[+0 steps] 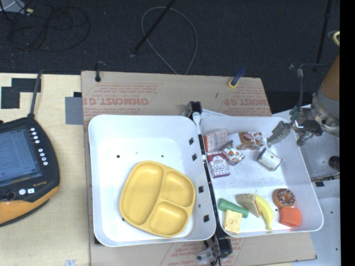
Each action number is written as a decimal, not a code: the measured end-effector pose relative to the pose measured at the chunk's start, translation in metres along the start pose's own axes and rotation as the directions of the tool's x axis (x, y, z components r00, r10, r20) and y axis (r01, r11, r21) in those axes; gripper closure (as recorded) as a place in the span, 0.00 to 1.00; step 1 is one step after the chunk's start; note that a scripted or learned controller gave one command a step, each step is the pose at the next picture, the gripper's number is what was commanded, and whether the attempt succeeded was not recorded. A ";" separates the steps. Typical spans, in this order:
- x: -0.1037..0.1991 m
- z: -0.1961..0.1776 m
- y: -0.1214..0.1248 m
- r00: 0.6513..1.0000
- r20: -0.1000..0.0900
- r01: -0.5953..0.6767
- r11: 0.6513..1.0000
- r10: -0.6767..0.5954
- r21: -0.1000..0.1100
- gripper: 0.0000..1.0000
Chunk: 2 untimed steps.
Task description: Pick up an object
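Behind the bench you see a dark floor [111, 32] with black cables [166, 21] looped loosely across it. The bench top [50, 101] is pale wood, and on it lies a brown cardboard sheet [166, 96] printed with red lettering, a blue-and-yellow clamp [237, 78] at its far edge. At your left sits a control pendant [22, 165] with a screen and an orange underside, beside some dark grey and black squares [72, 108] marked on the wood.
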<state>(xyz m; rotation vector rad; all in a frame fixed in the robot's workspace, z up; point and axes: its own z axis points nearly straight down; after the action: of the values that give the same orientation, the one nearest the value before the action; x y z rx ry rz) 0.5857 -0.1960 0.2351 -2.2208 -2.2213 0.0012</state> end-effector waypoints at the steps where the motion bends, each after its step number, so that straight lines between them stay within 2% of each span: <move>1: 0.007 0.048 0.060 1.000 0.000 0.002 1.000 -0.002 0.001 0.00; 2: -0.007 0.110 0.062 1.000 0.005 0.001 1.000 -0.001 -0.016 0.00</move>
<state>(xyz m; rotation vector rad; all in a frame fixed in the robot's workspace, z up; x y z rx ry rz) 0.6479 -0.2031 0.1248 -2.2299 -2.2328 -0.0111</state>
